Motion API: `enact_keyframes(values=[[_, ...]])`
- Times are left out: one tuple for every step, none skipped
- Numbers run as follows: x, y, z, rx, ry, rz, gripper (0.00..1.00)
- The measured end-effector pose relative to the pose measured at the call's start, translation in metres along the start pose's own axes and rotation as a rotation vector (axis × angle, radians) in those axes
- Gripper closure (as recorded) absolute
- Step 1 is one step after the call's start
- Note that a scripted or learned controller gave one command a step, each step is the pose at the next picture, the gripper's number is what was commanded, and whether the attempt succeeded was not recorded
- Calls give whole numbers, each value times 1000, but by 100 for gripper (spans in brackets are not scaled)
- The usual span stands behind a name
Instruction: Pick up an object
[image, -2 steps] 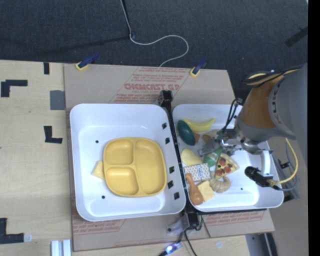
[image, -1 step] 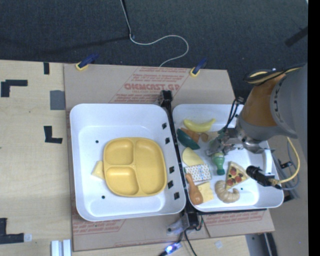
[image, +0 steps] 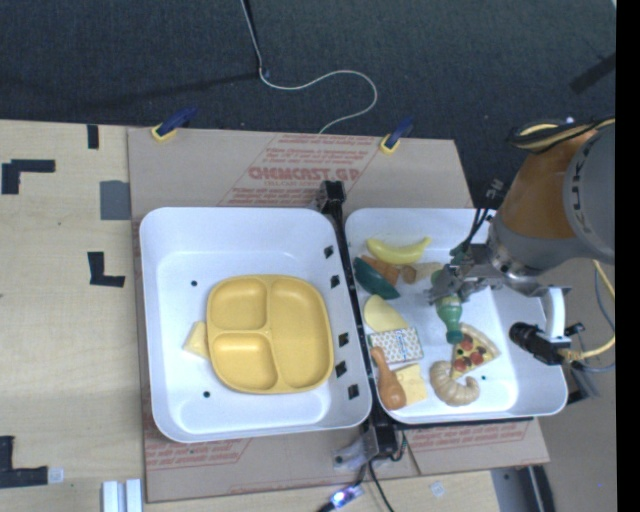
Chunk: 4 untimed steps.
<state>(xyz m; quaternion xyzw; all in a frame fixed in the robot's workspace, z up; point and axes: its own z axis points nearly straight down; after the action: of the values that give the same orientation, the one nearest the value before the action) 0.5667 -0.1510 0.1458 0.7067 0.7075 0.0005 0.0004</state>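
A small green toy (image: 452, 312), shaped like a bottle or vegetable, lay in the right bin (image: 530, 400), between the banana (image: 397, 248) at the far side and the pizza slice (image: 473, 350) nearer the camera. The tool (image: 455, 283) hung directly over its upper end, touching it or nearly so; whether the tool was spread or pinching the toy could not be told from this angle. Judging by that, the approach was done and the grasp itself was in hand. The next move called for a firm closure on the toy, then a straight lift clear of the pizza slice and the croissant (image: 455, 384) beside it. Further left in the same bin lay a carrot (image: 376, 271), a waffle (image: 397, 345) and other play food. The left bin (image: 165, 235) held a yellow divided plate (image: 270, 333). Both bins sat on cardboard over the surface (image: 60, 320).
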Motion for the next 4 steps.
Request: enact_keyframes(values=[[2, -8, -56, -2, -1, -1, 100], [3, -8, -80, 0, 0, -1, 100], [53, 23, -88, 1, 1, -5, 100], [95, 45, -91, 2, 1, -5, 100]])
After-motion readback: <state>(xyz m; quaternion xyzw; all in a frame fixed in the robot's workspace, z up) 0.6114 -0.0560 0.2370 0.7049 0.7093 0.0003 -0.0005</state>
